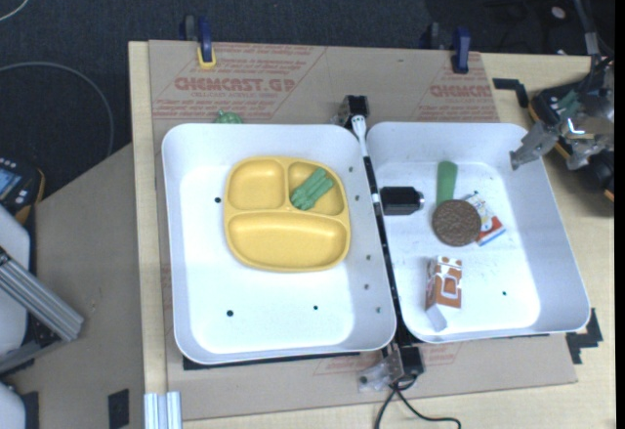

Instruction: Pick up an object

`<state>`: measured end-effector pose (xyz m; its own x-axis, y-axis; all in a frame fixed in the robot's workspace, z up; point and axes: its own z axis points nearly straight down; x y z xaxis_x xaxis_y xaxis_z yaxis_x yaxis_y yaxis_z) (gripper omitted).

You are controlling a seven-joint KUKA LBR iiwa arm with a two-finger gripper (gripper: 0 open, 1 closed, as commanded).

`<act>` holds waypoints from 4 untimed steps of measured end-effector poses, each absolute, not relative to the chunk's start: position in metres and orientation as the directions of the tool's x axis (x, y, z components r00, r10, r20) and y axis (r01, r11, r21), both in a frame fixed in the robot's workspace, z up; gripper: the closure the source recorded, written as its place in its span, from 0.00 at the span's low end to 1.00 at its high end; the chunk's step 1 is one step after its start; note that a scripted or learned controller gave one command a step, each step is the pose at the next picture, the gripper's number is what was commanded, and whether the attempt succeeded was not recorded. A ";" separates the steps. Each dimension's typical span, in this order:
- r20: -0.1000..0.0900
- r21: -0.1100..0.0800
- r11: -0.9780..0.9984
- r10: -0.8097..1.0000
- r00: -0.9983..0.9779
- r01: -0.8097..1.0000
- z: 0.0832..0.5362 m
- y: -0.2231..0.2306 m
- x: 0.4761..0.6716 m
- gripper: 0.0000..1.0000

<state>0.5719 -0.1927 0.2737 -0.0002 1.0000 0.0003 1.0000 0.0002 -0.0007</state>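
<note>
The right bin point(547, 251) holds a small black block point(400, 199), a green stick point(446, 180), a brown round disc point(455, 221), a red, white and blue packet point(487, 223) under the disc's right side, and an orange and white packet point(444, 284). My gripper point(543, 141) hangs over the upper right rim of this bin, apart from all these objects, and nothing shows in it. The left bin point(195, 251) bears a yellow divided plate point(283, 241) with a green leafy piece point(312, 189) in its upper right compartment.
A black divider with clips point(357, 114) runs between the two bins. Blue clamps point(204, 34) point(461, 48) hold the cardboard sheet at the bench's far edge. A small green scrap point(229, 117) lies just beyond the left bin.
</note>
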 end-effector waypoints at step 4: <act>0.005 -0.003 0.007 1.000 -0.007 1.000 0.084 -0.118 0.479 1.00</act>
<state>0.4793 -0.1179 0.0840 -0.0066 1.0000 0.0047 1.0000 0.0066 -0.0031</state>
